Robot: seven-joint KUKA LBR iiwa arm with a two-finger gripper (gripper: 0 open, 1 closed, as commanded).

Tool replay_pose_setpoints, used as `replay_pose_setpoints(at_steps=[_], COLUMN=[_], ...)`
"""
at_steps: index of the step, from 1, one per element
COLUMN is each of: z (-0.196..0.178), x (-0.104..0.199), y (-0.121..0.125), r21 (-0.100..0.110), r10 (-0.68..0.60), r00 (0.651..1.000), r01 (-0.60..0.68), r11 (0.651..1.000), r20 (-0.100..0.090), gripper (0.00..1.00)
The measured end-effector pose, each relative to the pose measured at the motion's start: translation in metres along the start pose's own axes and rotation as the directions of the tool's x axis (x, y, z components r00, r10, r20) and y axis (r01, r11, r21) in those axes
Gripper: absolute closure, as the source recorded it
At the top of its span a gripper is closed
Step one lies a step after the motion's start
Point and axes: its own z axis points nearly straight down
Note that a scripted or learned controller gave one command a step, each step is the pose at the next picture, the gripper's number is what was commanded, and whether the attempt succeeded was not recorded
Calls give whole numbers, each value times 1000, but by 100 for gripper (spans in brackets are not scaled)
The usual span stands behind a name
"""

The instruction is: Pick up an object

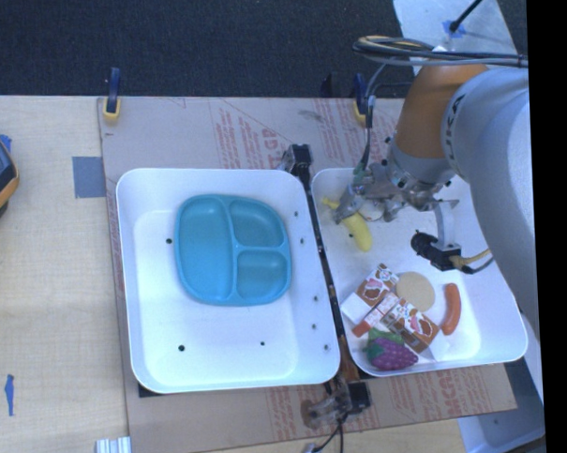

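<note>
One small yellow banana [358, 231] lies beneath the end effector [371, 200], whose grip state is unclear.

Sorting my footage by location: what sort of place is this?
Likely a robotics lab bench: a robot arm over two white bins holding toy food, on clamped cardboard.

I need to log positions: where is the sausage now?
The sausage lies in the right bin, near its right side, just right of the round cracker.
</note>
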Motion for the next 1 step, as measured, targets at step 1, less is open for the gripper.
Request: replay_pose_setpoints(at_steps=[1], z=[0], x=[1], y=[0], r21=[1], r10=[0], r00=[1000], r01=[0], r11=[1000], r20=[0], gripper=[0])
